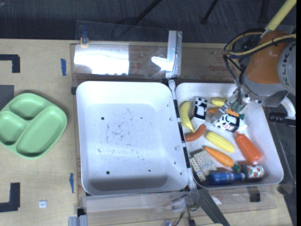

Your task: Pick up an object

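The right bin (275, 166) holds several toy items. Among them are a yellow banana (186, 115), a black-and-white cube (200, 108), a corn cob (220, 141), a carrot (218, 157), an orange bottle (249, 148) and a blue bottle (225, 177). My gripper (227, 111) hangs low over the bin's upper middle. It is right above a black-and-white spotted toy (231, 123) and beside a small orange piece (214, 111). No object is visibly lifted.
The left bin (127, 135) lies beside the right one, with a shared rim between them. A green divided plate (30, 125) rests on the bench at far left. A clear plastic sheet (124, 58) stands behind the left bin. Cables hang by the arm at upper right.
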You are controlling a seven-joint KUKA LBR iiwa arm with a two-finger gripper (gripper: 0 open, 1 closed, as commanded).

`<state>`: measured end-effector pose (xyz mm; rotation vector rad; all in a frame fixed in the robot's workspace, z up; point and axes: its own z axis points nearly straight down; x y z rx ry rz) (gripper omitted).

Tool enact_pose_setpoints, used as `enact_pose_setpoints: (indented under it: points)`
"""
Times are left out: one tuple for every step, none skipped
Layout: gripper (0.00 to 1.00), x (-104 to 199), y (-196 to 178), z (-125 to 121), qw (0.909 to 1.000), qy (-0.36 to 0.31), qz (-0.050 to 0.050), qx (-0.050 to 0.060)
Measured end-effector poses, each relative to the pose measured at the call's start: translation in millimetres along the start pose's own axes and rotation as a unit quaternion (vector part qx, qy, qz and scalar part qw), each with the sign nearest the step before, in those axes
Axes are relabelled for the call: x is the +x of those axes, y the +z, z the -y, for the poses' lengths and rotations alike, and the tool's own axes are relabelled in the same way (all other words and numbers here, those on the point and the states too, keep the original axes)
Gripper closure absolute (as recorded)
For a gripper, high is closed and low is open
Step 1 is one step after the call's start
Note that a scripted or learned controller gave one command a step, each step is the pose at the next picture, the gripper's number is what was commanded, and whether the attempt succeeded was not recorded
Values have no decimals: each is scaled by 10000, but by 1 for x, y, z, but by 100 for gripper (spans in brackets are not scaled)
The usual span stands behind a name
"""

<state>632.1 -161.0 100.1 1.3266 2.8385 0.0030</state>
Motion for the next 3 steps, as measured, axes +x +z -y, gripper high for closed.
enact_pose_setpoints:
  points:
    - [0,-38,-36,1,9981,-624,0,4]
    - [0,-59,13,15,9982,576,-134,53]
    - [100,-62,2,13,9984,562,-47,25]
